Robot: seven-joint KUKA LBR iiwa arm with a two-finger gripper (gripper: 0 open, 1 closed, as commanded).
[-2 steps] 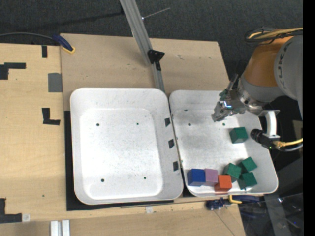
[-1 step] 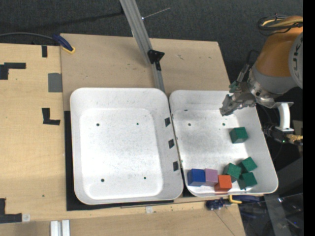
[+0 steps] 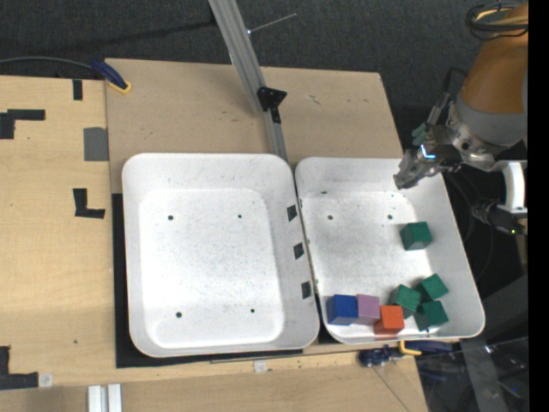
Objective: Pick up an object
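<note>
The grey two-finger gripper (image 3: pixel 410 175) hung over the far right corner of the right-hand shallow white plastic bin (image 3: pixel 360 230), tips pointing down and toward the bin floor; whether it was parted or closed could not be told at this size, and nothing showed in its hold.

The closest candidate was a small dark green block (image 3: pixel 416 235), lying alone just below and slightly nearer the camera than the gripper, clear of the bin wall. Further off in the same direction, bunched against the near wall, sat three more green blocks (image 3: pixel 422 300), a small orange cube (image 3: pixel 391 318), a pale purple cube (image 3: pixel 368 307) and a blue cube (image 3: pixel 343 307), the last three touching in a row.

The lone green block looked the sensible choice: probably light, rigid foam or wood, with flat faces that ought to take a pinch across two opposite sides without slipping or crushing. It had open floor all round, so both tips could likely come down beside it. The clustered pieces seemed harder, since neighbours and the bin wall would crowd the approach
</note>
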